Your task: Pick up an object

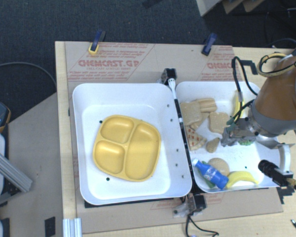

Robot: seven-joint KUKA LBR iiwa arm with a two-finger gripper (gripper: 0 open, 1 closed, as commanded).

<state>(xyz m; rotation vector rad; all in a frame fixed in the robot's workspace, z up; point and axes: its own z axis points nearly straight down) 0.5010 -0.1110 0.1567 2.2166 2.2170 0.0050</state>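
I see my gripper (230, 135) low in the right bin (266, 184), beside a tan piece (213, 144); jaw state unclear, nothing lifted yet.

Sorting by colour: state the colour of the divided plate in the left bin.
Yellow; the three-compartment divided plastic plate shows in the camera view.

Arm (278, 100) reaching in, end effector (230, 135) apparently lowered

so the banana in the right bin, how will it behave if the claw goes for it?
The banana is curved and smooth, so it would probably pivot or slip under a push rather than slide straight. It looks like a rigid toy, likely light and not floppy. It lies against the right bin front wall beside the blue bottle, so finger room may be tight.
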